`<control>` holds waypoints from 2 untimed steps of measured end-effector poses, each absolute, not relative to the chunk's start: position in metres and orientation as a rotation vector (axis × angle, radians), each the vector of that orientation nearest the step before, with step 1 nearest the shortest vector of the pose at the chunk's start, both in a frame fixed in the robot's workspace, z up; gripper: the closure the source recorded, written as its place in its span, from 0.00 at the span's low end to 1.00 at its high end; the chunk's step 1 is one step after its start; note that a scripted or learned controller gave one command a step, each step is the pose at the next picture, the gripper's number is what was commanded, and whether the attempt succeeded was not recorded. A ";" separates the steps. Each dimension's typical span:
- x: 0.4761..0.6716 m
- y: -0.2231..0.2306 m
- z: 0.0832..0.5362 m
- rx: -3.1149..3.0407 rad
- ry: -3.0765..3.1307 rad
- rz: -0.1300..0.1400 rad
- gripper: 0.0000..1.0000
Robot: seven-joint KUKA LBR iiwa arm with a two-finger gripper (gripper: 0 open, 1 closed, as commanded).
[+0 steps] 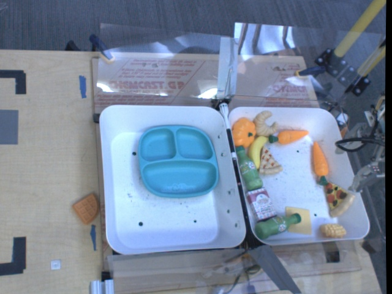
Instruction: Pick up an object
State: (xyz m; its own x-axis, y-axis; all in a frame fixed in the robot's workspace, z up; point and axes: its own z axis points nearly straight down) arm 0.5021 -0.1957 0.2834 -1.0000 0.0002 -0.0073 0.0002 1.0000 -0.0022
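Gripper at right bin's right edge; jaw state unreadable. Pizza slice lies just left-below, long axis diagonal; carrot up-left, near-vertical. Nothing visibly held.

Toy foods crowd the right white bin's left wall and right side, leaving its middle open.

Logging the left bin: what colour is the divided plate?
Light blue plate, seen in the camera view.
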 end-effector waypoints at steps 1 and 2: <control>0.624 -0.221 0.151 -0.006 3.147 0.005 0.00; 0.622 -0.223 0.090 0.105 3.128 -0.004 0.00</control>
State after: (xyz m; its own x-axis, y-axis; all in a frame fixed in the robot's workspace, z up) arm 0.6218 -0.2228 0.0896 -0.9977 0.0668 -0.0123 0.0669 0.9978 -0.0024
